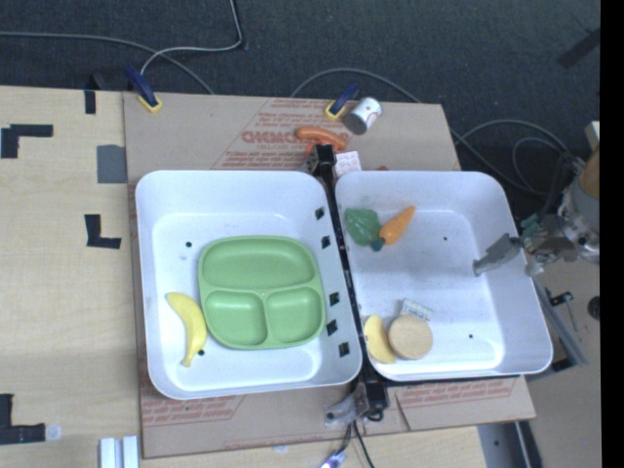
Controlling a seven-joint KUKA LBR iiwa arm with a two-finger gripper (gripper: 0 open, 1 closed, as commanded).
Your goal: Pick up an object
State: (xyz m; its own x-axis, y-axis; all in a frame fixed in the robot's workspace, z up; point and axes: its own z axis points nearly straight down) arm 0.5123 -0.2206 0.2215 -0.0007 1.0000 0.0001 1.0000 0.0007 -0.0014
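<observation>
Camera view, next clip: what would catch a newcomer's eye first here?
The green divided tray in the middle of the left bin stands out most, with a yellow banana lying just off its left edge. In the right bin, an orange carrot and a green leafy vegetable sit near the top left corner, and a round tan biscuit lies near the bottom edge. The gripper reaches in over that bin's right rim.

Red print on the cardboard sheet (273, 136) shows upside down; illegible.
</observation>
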